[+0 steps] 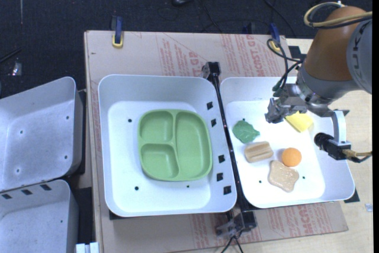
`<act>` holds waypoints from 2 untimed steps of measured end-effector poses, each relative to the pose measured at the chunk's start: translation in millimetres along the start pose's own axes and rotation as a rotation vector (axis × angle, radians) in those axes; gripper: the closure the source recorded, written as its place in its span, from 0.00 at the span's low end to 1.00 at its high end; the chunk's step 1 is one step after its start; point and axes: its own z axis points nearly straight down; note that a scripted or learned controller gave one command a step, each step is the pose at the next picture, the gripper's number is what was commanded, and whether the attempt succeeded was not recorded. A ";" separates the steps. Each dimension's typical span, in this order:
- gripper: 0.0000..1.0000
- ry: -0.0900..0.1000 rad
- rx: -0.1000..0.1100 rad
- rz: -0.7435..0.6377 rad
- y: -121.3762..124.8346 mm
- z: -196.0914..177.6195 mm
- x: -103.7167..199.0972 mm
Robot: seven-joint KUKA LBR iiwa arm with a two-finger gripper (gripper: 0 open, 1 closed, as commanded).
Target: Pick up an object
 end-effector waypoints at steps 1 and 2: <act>1.00 0.000 0.000 -0.002 1.4 -33.7 -0.2; 1.00 0.004 0.006 -0.007 1.2 -32.1 53.4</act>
